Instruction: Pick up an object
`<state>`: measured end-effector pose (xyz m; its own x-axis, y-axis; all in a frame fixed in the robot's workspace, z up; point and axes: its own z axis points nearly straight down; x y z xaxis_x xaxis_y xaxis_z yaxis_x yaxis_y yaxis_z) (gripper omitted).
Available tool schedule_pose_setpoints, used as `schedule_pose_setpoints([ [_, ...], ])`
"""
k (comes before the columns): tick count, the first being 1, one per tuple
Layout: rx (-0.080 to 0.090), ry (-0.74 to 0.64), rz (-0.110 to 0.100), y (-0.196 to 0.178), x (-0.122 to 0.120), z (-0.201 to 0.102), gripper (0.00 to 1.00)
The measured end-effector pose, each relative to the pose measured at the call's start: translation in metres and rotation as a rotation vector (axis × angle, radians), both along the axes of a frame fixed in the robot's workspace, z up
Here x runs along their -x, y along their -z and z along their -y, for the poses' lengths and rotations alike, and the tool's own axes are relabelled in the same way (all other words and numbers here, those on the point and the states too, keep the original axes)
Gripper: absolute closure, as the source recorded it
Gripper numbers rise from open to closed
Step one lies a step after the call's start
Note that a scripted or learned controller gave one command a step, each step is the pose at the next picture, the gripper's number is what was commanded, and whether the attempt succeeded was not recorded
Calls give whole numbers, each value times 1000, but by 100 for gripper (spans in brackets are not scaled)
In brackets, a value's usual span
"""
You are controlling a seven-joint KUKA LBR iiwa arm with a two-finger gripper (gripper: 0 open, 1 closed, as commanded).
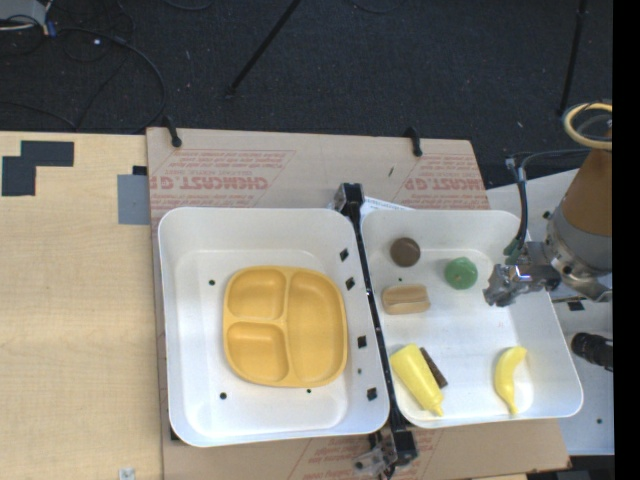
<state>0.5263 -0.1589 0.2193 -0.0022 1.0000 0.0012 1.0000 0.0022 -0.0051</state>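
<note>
Over the right bin: the gripper [503, 290] hung at the right wall of the right bin [470, 226], the arm [590, 208] coming in from the right.
Claw state: I could not tell from that slant whether it was open or closed, and I saw nothing held in it.
Step in hand: I judged it the approach, with no object yet picked.
Candidates, far side: a brown ball [405, 252] sat toward the far left of the right bin, and a green round piece [461, 273] lay just right of it, nearest the gripper.
Candidates, middle: a tan block [405, 299] lay near the divider, just on the near side of the brown ball.
Candidates, near side: a yellow bottle-shaped object [416, 376] lay near the left corner with a dark piece [434, 368] touching its right side, and a banana [510, 376] lay near the right corner, well apart from the others.
Left bin: the left bin [190, 268] held a yellow divided plate [285, 325].
Next move, as I saw it: I would have settled on one target, the green round piece or the banana being closest, centred the claw over it, then come down clear of the bin wall.
Risk: a round piece might have rolled off under a poorly centred grasp.
</note>
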Motion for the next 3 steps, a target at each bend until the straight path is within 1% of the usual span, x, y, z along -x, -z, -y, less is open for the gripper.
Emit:
schedule_pose_setpoints([
  [1,-2,-2,-4,3,5,-42,100],
  [2,-2,-3,-6,11,18,-89,100],
  [3,-1,-2,-6,20,21,-144,100],
])
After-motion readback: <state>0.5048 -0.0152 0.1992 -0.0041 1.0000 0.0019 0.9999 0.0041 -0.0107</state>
